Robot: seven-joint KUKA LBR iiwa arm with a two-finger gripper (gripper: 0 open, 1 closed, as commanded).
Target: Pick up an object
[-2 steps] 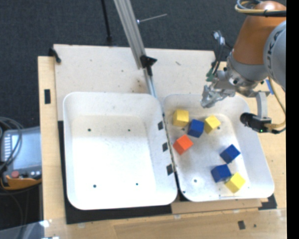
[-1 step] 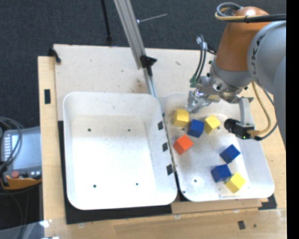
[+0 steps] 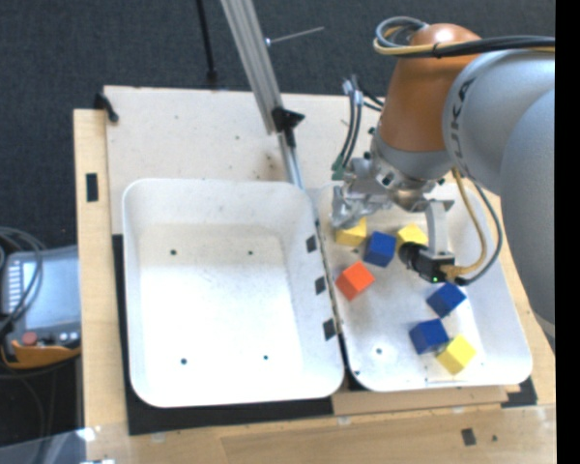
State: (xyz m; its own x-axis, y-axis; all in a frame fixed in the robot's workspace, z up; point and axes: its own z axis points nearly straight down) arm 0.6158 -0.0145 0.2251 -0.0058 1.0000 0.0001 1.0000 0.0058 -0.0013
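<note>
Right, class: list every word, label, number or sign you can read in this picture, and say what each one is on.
None can be read.
The handheld controller left of the bench has a screen, too blurred to read.
The blocks, such as the orange block, and the white bins bear no print.

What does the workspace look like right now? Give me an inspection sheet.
Surface: wooden bench bearing left bin and right bin side by side.
Job's things: in the right bin, orange cube, three blue cubes, yellow cubes.
Clutter: nothing seen.
Grippers: gripper low over the right bin's upper left corner, by a yellow cube; jaws' state unclear.
Cables: loops at the wrist; bundle on the floor.
Surroundings: aluminium bar; handheld pendant left of the bench.
</note>
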